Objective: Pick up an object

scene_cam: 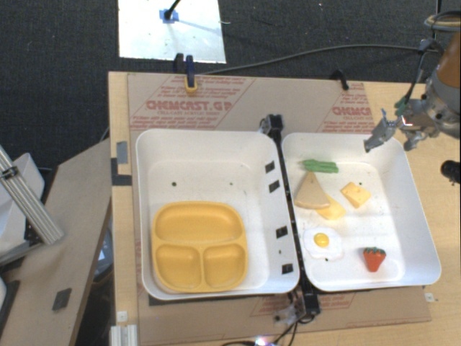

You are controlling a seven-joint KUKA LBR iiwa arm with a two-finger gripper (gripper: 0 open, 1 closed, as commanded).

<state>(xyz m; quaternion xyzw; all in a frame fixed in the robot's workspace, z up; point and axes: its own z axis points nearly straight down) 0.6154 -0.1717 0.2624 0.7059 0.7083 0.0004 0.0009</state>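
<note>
Here the hand (395, 132) hangs open and holds nothing above the right bin's (418, 215) far corner.

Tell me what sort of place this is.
Most likely a robot lab test bench, not a kitchen. Two white bins sit clamped on a protective sheet, toy food like a fried egg and strawberry lies in one, and an arm's pincer hangs above it.
</note>
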